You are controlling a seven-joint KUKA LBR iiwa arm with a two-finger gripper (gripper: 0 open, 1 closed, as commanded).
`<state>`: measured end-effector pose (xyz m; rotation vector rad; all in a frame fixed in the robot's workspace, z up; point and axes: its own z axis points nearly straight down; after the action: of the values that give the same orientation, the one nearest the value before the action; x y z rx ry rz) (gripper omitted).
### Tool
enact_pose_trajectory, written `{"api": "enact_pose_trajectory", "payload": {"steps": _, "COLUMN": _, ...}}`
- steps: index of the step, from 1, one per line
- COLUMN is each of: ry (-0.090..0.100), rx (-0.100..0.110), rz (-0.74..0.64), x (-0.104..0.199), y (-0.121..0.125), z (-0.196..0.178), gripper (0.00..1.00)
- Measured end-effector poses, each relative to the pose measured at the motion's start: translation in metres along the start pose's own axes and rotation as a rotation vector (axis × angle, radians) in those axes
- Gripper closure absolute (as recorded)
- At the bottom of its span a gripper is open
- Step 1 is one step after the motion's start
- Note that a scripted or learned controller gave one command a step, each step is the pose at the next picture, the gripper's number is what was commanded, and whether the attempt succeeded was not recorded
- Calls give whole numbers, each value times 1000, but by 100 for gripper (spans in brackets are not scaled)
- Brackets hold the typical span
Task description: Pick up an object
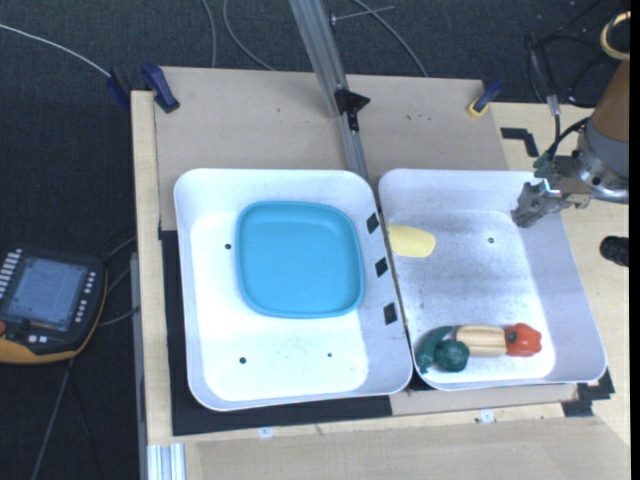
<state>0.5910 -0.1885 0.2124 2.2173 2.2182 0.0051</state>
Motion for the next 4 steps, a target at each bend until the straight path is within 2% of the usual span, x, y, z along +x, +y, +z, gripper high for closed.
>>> {"api": "enact_pose_trajectory", "payload": {"steps": 1, "ry": 0, "rx": 1, "rz": 0, "x": -6, "y": 0, "z": -44, "gripper": 100}}
{"api": "enact_pose_trajectory", "payload": {"steps": 2, "ry": 2, "rx": 5, "rz": -3, "x": 38, "y": -15, "z": -44, "gripper": 100}}
{"api": "enact_pose_trajectory", "payload": {"steps": 3, "ry": 2, "rx": 6, "rz": -4, "x": 84, "y": -16, "z": -37, "gripper": 100}}
{"api": "enact_pose_trajectory", "payload": {"steps": 4, "ry": 2, "rx": 6, "rz": -3, "x": 128, "y": -32, "z": -32, "gripper": 100}}
